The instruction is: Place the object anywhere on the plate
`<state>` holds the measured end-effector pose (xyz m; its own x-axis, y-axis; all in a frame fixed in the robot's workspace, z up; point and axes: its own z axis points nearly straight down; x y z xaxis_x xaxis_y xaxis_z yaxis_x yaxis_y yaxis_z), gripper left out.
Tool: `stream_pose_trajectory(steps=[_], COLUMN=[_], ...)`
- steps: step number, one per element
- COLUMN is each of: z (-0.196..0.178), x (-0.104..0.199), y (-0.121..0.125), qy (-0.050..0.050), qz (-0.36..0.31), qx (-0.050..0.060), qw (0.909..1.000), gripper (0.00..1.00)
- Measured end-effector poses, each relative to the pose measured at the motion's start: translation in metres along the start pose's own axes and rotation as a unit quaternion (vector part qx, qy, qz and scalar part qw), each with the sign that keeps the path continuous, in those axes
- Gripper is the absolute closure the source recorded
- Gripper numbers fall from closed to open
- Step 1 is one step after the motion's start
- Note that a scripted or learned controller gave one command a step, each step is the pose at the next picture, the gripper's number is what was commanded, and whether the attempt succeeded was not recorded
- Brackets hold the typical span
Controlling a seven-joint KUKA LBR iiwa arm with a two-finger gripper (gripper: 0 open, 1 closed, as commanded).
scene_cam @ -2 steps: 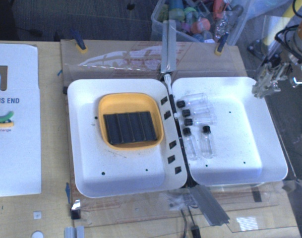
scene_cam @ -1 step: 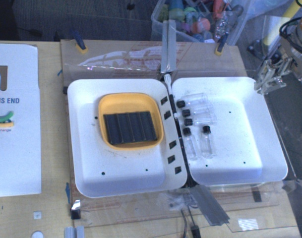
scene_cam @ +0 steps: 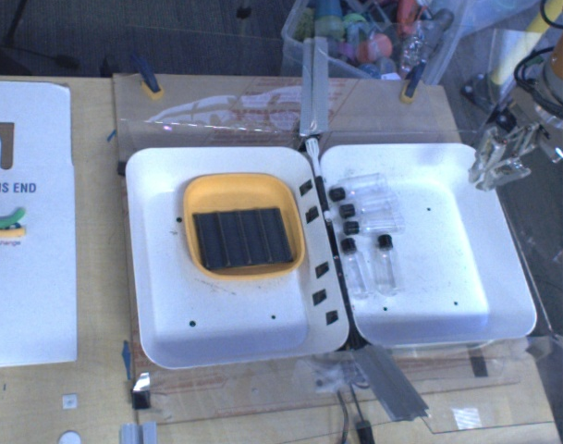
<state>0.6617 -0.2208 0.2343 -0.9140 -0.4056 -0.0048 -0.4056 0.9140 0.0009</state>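
A yellow plate (scene_cam: 200, 195) lies in the left bin (scene_cam: 152, 276), and a dark ribbed rectangular object (scene_cam: 242, 239) rests flat across its middle. My gripper (scene_cam: 499, 166) hangs at the far right, over the right rim of the right bin (scene_cam: 466, 266), well away from the plate. Nothing shows between its metal fingers. Several small clear vials with black caps (scene_cam: 366, 234) lie near the left side of the right bin.
A metal divider strip (scene_cam: 311, 91) runs down between the two bins. A clear box of coloured items (scene_cam: 378, 17) stands behind them. A white printed sheet (scene_cam: 27, 220) lies at the left. Blue clamps (scene_cam: 150, 83) hold the bench cover.
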Motion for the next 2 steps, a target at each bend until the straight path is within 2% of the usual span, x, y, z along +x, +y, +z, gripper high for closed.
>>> stream_pose_trajectory(steps=[1,2], z=[-0.033,-0.023], x=[-0.006,-0.006], y=[-0.003,-0.003], qy=[-0.003,-0.001], qz=[-0.134,-0.286], qx=[0.002,0.0], qw=[0.9909,0.9582], gripper=[1.0,1.0])
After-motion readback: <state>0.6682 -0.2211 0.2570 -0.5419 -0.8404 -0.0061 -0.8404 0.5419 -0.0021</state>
